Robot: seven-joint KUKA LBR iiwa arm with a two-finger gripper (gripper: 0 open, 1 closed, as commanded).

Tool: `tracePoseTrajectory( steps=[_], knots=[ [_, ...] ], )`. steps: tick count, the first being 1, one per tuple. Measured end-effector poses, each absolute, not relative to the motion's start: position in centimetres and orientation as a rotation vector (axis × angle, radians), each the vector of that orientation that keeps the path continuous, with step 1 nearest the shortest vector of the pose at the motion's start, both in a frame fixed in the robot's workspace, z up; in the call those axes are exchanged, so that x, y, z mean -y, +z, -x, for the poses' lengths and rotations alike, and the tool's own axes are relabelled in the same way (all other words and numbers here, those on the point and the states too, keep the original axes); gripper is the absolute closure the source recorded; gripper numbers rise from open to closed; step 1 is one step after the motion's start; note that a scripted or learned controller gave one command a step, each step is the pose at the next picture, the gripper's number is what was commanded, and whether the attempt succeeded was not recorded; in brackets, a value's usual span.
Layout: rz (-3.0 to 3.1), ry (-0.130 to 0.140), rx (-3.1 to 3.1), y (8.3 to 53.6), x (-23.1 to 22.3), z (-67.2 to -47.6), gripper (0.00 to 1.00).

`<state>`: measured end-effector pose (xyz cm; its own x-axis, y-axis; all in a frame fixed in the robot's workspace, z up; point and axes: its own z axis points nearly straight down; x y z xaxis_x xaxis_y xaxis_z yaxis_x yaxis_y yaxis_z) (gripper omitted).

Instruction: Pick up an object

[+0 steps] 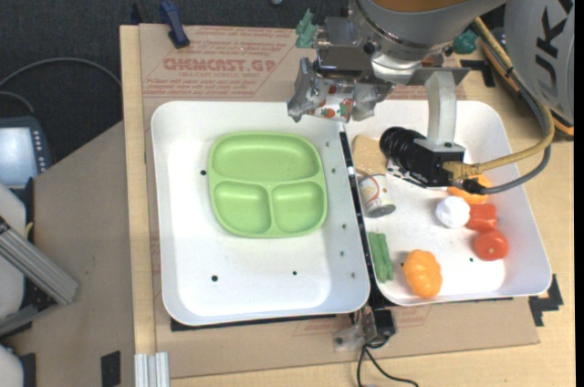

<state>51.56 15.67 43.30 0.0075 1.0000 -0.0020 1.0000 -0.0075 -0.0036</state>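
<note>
My gripper point(333, 105) hangs over the far edge of the bins, at the divider between them. Between its grey fingers point(302, 102) sits a small white object with red and green marks point(331, 110), held off the bin floor. In the right bin point(516, 276) lie a tan piece point(366, 153), a small can point(372, 194), a green item point(380, 256), an orange pepper point(422, 273), a white ball point(451, 212), two red tomatoes point(483, 217) point(491, 245) and a small orange piece point(466, 188).
A green divided plate point(269, 184) lies in the left bin point(182, 266). The big arm body looms over the right bin's far side. A blue clip point(173, 23) sits on the cardboard behind the bins.
</note>
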Motion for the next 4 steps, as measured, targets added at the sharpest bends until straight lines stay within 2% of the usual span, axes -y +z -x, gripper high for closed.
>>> tracePoseTrajectory(
  steps=[1, 2, 3, 4],
  knots=[
    [2.216, -0.022, 2.233, 54.2, -21.8, -51.5, 1.0],
    [2.224, 0.029, 2.208, 37.0, -15.2, -51.4, 1.0],
    [2.212, 0.013, 2.222, 30.1, -20.7, -52.3, 1.0],
    [2.216, 0.024, 2.215, 17.9, -21.5, -48.6, 1.0]
  ],
)
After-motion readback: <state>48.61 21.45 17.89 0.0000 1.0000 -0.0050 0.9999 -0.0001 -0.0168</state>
